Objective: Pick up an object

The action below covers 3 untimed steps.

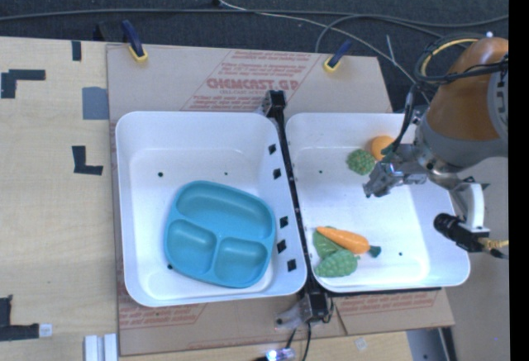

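Claw (382, 182) hovers low in the right bin (413, 268), just beside the broccoli (360, 161) near its far edge; grip unclear.

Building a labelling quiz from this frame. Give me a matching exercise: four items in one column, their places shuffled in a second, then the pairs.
Items:
1. blue divided plate
2. toy carrot
3. toy broccoli
4. claw

Places:
A. right bin, near edge, lying across green toy pieces
B. over the right bin, just below the broccoli in the view
C. left bin
D. right bin, far side, beside an orange toy

Pairs: 1-C, 2-A, 3-D, 4-B
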Each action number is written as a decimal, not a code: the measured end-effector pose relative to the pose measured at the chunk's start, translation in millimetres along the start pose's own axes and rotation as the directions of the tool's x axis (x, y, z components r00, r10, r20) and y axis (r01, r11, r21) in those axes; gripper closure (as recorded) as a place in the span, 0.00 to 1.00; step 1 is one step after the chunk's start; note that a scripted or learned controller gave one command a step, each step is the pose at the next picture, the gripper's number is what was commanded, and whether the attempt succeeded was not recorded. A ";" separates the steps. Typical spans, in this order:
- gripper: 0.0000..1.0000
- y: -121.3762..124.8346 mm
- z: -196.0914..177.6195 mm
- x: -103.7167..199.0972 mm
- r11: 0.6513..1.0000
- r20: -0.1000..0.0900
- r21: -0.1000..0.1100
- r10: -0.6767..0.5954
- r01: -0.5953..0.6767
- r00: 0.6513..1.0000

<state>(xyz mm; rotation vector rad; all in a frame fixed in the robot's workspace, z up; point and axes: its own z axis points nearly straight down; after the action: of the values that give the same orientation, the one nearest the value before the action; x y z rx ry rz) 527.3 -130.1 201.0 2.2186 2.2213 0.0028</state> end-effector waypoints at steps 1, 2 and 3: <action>1.00 9.3 -57.6 4.4 1.000 0.001 -0.002 -0.001 0.001 1.000; 1.00 9.9 -81.1 4.8 1.000 0.000 0.001 -0.001 0.001 1.000; 1.00 4.2 -64.0 56.9 1.000 -0.001 0.005 -0.004 0.004 1.000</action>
<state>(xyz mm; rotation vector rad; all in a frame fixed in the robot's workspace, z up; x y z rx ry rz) 531.3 -73.1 265.0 2.2172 2.2285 -0.0018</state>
